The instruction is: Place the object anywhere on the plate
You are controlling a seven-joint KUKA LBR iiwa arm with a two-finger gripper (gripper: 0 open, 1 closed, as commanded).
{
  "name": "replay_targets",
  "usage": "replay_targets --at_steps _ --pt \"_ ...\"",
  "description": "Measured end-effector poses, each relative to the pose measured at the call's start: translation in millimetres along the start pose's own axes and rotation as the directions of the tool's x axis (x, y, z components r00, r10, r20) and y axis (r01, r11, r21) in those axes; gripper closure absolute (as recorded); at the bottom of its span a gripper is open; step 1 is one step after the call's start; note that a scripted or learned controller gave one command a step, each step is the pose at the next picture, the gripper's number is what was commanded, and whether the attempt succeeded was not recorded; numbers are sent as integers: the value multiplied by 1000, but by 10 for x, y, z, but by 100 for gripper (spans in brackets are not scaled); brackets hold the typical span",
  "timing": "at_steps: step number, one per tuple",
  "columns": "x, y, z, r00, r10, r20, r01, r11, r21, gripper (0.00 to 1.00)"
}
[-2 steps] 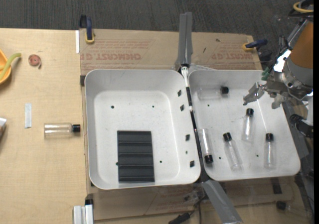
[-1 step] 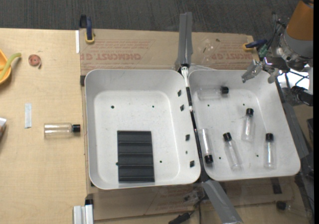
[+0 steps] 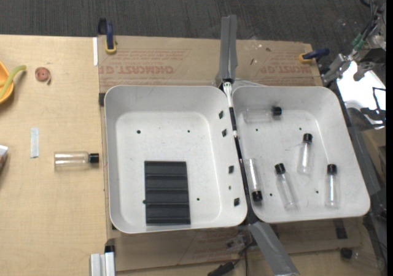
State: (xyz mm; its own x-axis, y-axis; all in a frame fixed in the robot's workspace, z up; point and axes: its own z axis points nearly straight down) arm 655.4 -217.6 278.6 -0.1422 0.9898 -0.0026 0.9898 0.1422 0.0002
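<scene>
While the wooden bench (image 3: 49,219) is carrying a brown cardboard sheet (image 3: 166,60), two shallow white bins are sitting on that sheet side by side, with their inner rims touching.

- Left bin (image 3: 116,109): is holding one black ribbed plate (image 3: 166,193), which is lying flat near the front wall, a little left of centre. Nothing is resting on it.
- Right bin (image 3: 344,115): is holding five clear vials with black caps, all lying down and all apart from the plate.
- Hardware at upper right edge (image 3: 359,66): grey and white, with cables, blurred, sitting beyond the right bin's far corner. Gripper state: cannot tell from this view.

Vials in the right bin:
1. Rear vial (image 3: 258,114) is lying crosswise near the back wall, cap pointing right.
2. Wall vial (image 3: 252,175) is lying along the left wall, cap toward the front.
3. Middle vial (image 3: 285,189) is lying tilted, cap toward the back.
4. Upper vial (image 3: 304,155) is lying just right of it, cap toward the back.
5. Right vial (image 3: 331,187) is lying nearest the right wall, cap toward the back.

On the bare bench, a sixth vial (image 3: 73,159) is lying left of the left bin, cap facing the bin. A pale strip (image 3: 34,143) and a small reddish disc (image 3: 42,73) are lying farther left.
</scene>
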Motion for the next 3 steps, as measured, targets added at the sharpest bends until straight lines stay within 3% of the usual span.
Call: replay_targets --at_steps 1,2,3 --pt "25 -530 -1127 994 106 -1 -106 994 2 0" --pt "130 -1281 -1622 966 258 -1 -258 966 3 0" --pt "687 -631 -1611 862 507 1 -507 862 5 0"
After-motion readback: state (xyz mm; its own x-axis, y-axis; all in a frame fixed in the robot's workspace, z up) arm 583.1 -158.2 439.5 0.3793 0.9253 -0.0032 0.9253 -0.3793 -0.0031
